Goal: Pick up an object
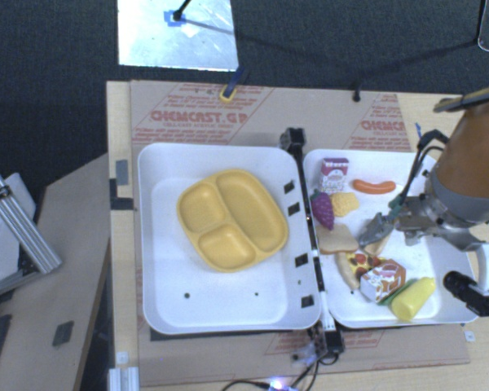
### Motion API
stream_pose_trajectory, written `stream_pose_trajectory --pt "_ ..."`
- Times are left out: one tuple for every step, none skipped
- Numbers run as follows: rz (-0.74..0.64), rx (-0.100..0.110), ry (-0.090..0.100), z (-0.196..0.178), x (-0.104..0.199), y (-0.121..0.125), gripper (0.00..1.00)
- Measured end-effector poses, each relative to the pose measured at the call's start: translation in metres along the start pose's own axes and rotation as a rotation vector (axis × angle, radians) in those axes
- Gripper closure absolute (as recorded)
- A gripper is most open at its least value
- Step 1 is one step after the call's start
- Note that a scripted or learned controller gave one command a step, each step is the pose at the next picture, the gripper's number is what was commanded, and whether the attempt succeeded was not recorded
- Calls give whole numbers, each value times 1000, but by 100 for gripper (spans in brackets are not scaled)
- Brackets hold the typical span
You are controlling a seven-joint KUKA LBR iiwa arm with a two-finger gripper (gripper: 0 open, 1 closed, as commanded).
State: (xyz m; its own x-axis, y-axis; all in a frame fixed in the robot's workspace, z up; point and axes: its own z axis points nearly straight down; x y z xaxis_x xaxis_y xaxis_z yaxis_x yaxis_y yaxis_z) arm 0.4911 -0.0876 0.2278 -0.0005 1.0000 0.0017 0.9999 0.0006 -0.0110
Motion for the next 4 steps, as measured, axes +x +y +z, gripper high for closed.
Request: stream_pose_trajectory --pt "-2 -12 -1 -6 0 2 0" --pt "0 -6 -1 56 -3 -1 0" --pt "-1 -6 0 119 -6 1 0" --pt "2 -15 -4 140 -8 3 0"
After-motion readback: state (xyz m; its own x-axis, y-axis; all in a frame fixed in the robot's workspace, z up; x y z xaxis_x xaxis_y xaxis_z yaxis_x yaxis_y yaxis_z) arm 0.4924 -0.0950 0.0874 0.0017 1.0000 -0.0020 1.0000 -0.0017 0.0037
